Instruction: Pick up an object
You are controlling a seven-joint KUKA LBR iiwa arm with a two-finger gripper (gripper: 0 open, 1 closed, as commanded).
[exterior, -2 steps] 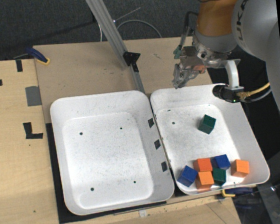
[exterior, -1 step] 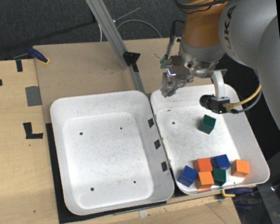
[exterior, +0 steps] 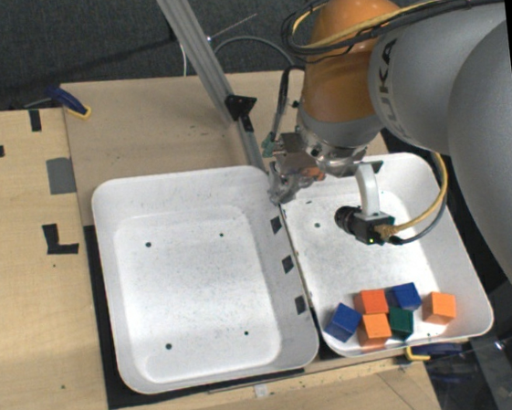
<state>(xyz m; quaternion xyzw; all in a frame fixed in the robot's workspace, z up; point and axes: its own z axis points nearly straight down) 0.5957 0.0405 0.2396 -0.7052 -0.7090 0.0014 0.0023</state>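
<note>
Two bins side by side on bench (exterior: 28, 299). Left bin (exterior: 119, 215) and right bin (exterior: 454, 250) touching along shared inner edge. Cluster of blocks (exterior: 385, 312) in right bin, at near end, most touching; one block (exterior: 440, 306) just right of group, one block (exterior: 343, 321) at left end. Arm (exterior: 422, 52) enters from right, over far part of right bin. Gripper (exterior: 287, 176) above far end of shared edge. Slanted pole (exterior: 208, 67) behind bins.

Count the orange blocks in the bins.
3, all in the right bin near its front edge: one orange block in the back row beside a blue block, one just in front of it, one at the far right. None looks hidden.
</note>
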